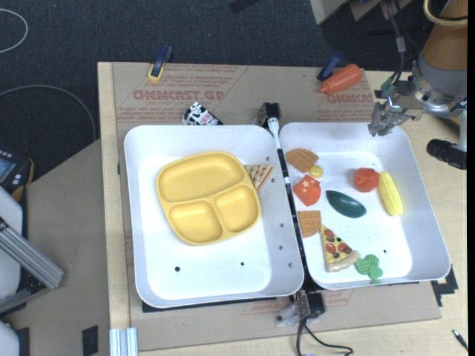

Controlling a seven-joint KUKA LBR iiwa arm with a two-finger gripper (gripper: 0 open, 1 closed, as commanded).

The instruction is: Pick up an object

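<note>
The gripper (380, 127) hovers over the right bin's (415, 262) far edge; whether it is open cannot be told. A clean pick likely means descending squarely over the nearby toy tomato (365, 179).

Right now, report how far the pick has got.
Nothing looks done: no object is lifted. The tomato, corn cob, dark green piece, pizza slice and broccoli all lie in the right bin. In hand: the gripper sits at that bin's far rim, with nothing seen between its fingers. Left: reach an object, grasp and lift it.
</note>
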